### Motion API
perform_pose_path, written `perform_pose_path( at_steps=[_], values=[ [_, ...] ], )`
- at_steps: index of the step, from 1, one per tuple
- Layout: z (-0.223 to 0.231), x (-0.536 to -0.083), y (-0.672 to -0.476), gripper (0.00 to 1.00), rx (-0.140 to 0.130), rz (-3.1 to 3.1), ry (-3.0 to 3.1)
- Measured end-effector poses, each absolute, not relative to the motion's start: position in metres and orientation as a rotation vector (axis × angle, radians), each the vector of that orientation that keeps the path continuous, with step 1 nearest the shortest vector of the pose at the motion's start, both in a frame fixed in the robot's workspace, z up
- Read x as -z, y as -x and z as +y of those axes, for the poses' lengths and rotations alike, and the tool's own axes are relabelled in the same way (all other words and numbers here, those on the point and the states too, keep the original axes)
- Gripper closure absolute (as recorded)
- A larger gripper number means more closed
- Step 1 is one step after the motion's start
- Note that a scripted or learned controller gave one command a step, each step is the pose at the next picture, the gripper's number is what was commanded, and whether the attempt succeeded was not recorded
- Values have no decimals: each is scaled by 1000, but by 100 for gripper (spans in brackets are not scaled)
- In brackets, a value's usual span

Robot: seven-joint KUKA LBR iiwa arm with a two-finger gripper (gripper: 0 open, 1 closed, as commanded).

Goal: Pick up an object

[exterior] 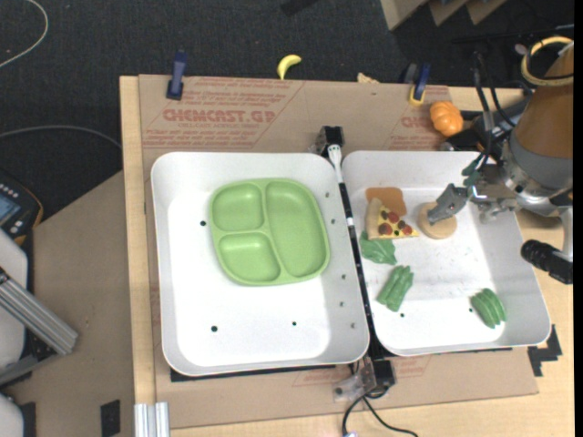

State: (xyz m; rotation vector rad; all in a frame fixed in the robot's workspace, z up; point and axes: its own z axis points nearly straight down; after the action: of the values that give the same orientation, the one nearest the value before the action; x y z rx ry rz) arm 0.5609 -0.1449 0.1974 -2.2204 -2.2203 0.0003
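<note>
The right bin (510,271) holds a toy pizza slice (386,215), a tan round disc (440,228) and three green toy vegetables: one (378,249) just below the pizza, one (395,287) near the bin's middle and one (488,307) at the front right. My gripper (448,206) reaches in from the right and hangs low over the back of this bin. Its grey tip sits directly above the tan disc and partly hides the disc's top edge. I see nothing lifted off the bin floor.
In the left bin (182,271) lies a green divided plate (270,231). Outside the bins, on the brown board, are an orange toy (445,117), a yellow banana (289,65) and two blue clamps (177,76) (419,82). A black bar (346,226) separates the bins.
</note>
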Motion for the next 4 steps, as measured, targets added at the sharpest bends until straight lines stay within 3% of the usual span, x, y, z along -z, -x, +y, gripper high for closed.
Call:
perform_pose_path(
  at_steps=[1, 2, 3, 4],
  values=[
    [-91, -104, -557, 0, -6, -2219, 2209],
    [-99, -83, -498, 0, -7, -2212, 2219],
    [-99, -95, -502, 100, 2, -2220, 2225],
    [-21, -190, -480, 100, 13, -2234, 2214]
  ],
)
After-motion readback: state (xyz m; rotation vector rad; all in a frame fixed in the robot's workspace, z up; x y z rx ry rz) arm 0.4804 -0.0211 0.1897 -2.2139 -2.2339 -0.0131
